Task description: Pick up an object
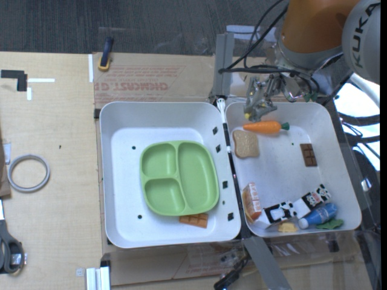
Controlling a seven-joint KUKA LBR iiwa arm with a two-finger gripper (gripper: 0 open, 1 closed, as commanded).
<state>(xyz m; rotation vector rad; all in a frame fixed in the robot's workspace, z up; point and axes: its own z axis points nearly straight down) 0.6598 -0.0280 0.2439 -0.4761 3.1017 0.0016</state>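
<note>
The desk (48, 101) carries two white bins side by side: the left bin (115, 162) has a green divided plate (179, 178) with a brown wafer (195, 220) at its near edge, and the right bin (335, 156) holds the small things. The arm (320, 17) reaches in from the far right, its hand (260, 107) hanging over the right bin's far left corner. Whether the hand is open or closed cannot be told here; nothing is seen in it. The carrot (263, 127) lies just near of the hand, its long axis running left to right, so it seems the likeliest pick. A slice of bread (245, 144) sits nearer, a chocolate bar (309, 154) to the right.
</note>
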